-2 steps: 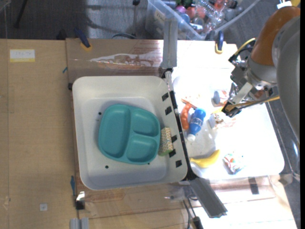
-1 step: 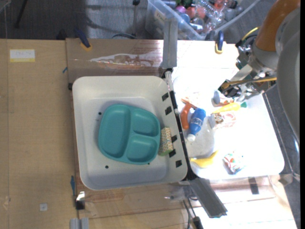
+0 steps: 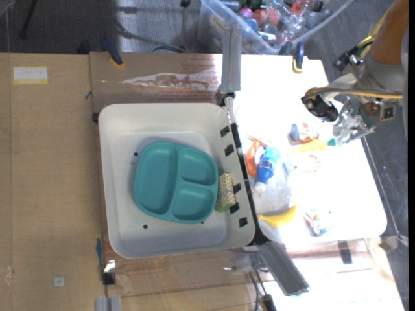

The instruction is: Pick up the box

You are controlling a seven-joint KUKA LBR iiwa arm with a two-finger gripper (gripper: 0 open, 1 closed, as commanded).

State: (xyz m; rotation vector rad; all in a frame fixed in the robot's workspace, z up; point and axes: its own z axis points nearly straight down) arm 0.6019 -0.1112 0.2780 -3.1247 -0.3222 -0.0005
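Note:
A small box-like thing (image 3: 225,190) with a yellow-green speckled pattern lies in the left bin (image 3: 123,135). It sits against that bin's right wall, touching the edge of a teal divided plate (image 3: 175,181). My gripper (image 3: 348,127) hangs over the far right part of the right bin (image 3: 350,193), well away from the box and above the bin's floor. Glare washes out the right bin, and I see nothing held by the gripper.
The right bin holds a blue bottle (image 3: 266,164), orange pieces (image 3: 254,149), a banana (image 3: 280,218), a small colourful packet (image 3: 317,220) and a blue-and-yellow item (image 3: 305,138). A clear tub of clutter (image 3: 275,8) stands behind the bench.

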